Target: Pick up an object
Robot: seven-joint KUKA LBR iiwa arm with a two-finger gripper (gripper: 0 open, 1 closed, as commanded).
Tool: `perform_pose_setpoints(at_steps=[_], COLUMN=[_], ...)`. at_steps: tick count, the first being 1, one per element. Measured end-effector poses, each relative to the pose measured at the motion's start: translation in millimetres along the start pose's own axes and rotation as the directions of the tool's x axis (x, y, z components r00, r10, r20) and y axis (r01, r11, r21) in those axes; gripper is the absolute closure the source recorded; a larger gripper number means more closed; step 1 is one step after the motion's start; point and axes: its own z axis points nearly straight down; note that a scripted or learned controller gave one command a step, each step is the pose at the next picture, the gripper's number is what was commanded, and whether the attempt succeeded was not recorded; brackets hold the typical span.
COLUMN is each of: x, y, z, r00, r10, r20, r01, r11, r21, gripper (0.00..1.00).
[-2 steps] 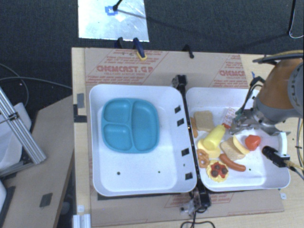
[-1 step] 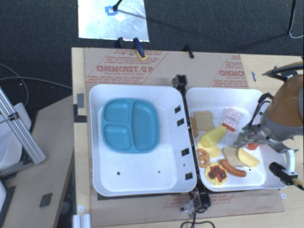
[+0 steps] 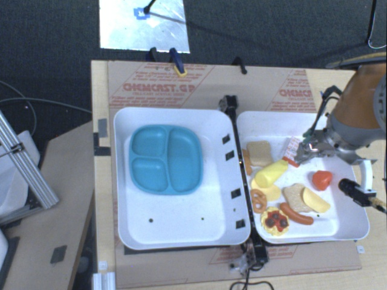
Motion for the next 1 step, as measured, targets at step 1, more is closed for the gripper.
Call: perform_pose_setpoints(at_steps=[1], x=[5.9], y=[-35.4], z=[60.2], r00=[1.000], r10=[0.008], r20=[0.001], r01=[-0.008], r11=[1.000], r21=[0.002], gripper=[1.00])
